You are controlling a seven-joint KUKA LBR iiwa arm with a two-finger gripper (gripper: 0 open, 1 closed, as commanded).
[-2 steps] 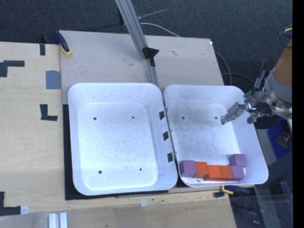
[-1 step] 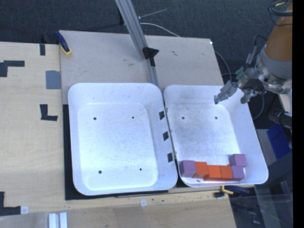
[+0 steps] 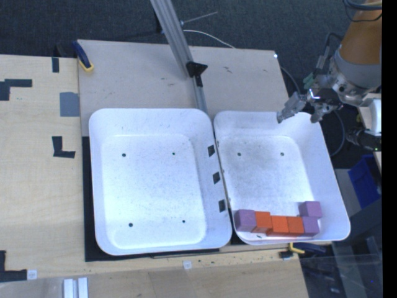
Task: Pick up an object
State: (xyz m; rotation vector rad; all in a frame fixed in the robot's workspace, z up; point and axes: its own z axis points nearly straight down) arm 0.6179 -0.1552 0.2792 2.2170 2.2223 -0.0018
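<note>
Gripper point(image 3: 302, 107) sits above the far right corner of the right bin point(image 3: 322, 148), over the rim, at the end of the grey arm with its orange band point(image 3: 363, 39) reaching in from the right; fingers read as spread apart, one tip toward the left and one toward the right, with nothing between them; gripper well apart from the blocks.

Blocks lie in the near right corner of the right bin, pressed against its near wall; from left to right: a purple block point(image 3: 245, 219), an orange block point(image 3: 262, 221), a second orange block point(image 3: 288, 226), then a purple block point(image 3: 311, 226) at the end, with another purple block point(image 3: 310, 209) just behind it on the far side; the row members touch one another; cannot tell whether any block is stacked on another.

Left bin point(image 3: 99, 129) lies beside the right bin, rims touching or overlapping along the middle; dark specks across the floors of both; small black tabs point(image 3: 216, 177) run along the shared rim.

Desk point(image 3: 37, 166) is pale wood with dark tape marks on the left side; a lighter board point(image 3: 136, 73) lies under the far ends of the bins; an aluminium strut point(image 3: 170, 23) slants from the top of the view to a black bracket point(image 3: 196, 70) near the far edge of the bins; a blue-and-yellow clamp point(image 3: 82, 56) sits at the far left corner of the board; a thin white cable point(image 3: 236, 42) runs across the board toward the right.
</note>
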